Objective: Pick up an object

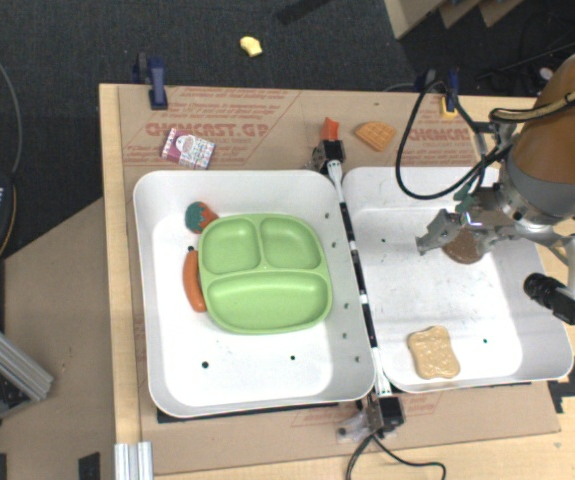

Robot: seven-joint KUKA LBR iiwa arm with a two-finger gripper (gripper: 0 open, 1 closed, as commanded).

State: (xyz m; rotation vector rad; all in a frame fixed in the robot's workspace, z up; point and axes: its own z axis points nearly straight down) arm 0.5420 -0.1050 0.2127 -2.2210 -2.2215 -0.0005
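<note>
Nearest the camera, a black clamp (pixel 385 411) sits at the front edge where the two bins meet. In the right bin (pixel 527 363), toward its front, a tan slice of toast (pixel 434 353) lies flat and alone, well apart from the gripper.

The left bin (pixel 167 368) holds a green divided plate (pixel 263 273) with three compartments. An orange sausage-shaped piece (pixel 194 279) lies touching the plate's left rim. A small red and teal item (pixel 200 216) lies just beside the plate's far left corner.

Further back in the right bin, the gripper (pixel 457 236) is low over the floor. A round brown object (pixel 464 249) lies directly under or between its fingers. The spread of the fingers cannot be told, nor whether the brown object is gripped.

Beyond the bins, the cardboard sheet (pixel 267 118) carries reddish print. It is faint and seems to include "CHEMCAST"; the rest cannot be read. On the sheet lie a small pink and white packet (pixel 187 147), label illegible, and an orange waffle-textured cracker (pixel 374 134). A blue clamp (pixel 153 80) grips the far left corner. On the dark floor beyond lies a small yellow piece (pixel 251 45).
</note>
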